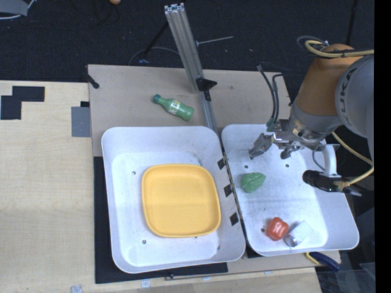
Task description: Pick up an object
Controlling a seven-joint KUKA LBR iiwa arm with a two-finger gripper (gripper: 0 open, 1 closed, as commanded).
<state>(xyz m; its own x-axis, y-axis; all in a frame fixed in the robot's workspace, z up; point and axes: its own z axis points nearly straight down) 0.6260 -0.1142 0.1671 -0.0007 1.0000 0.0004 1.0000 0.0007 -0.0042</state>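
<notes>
In the right bin (330, 212) a green lumpy object (252, 181) lies near the left wall. A red object (276, 228) rests near the front rim, with a small clear-grey piece (293, 237) touching its right side. My gripper (273, 149) hangs over the back of the right bin, behind and slightly right of the green object. Its fingers (259, 146) are spread open and nothing sits between them. The left bin (119, 151) holds a square yellow plate (181, 199).
A green bottle (173, 107) lies on its side on the bench behind the left bin. A slanted aluminium rail (189, 44) rises from the bench between the bins' back corners. Black clips (227, 189) join the two bins. Cables hang beside the arm's wrist.
</notes>
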